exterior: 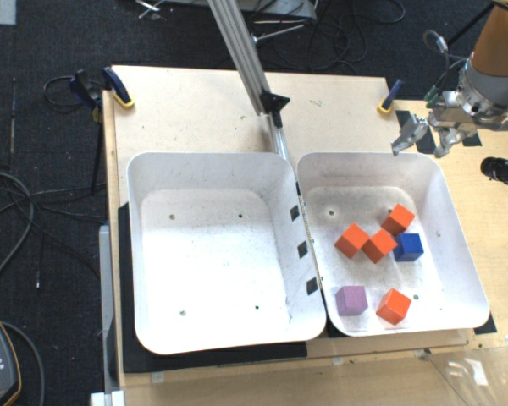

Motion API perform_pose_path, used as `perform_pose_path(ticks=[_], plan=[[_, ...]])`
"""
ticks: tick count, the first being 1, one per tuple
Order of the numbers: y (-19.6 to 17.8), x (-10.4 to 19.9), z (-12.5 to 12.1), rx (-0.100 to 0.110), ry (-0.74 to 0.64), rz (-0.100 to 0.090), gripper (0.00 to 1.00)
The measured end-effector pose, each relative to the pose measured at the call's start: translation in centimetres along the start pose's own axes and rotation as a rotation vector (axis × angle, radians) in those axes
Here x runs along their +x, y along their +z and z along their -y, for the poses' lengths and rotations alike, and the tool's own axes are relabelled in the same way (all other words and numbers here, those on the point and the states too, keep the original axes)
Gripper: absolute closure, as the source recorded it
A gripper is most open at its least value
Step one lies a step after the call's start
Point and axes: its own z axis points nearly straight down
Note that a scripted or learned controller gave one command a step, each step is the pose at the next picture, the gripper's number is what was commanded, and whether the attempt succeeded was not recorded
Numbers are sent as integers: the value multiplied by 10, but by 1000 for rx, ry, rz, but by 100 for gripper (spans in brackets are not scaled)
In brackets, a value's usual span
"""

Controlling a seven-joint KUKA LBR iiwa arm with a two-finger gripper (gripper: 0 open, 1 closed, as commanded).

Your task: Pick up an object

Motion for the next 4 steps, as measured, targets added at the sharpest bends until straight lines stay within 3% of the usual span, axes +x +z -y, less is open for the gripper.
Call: perform_pose_path(ticks=[1,2,3,4], plan=[[147,10,45,5,3,-2,0],[143,9,103,2,5,-2,0],[143,13,95,-2,1,-1,0],[133,13,95,-3,4,-1,100]])
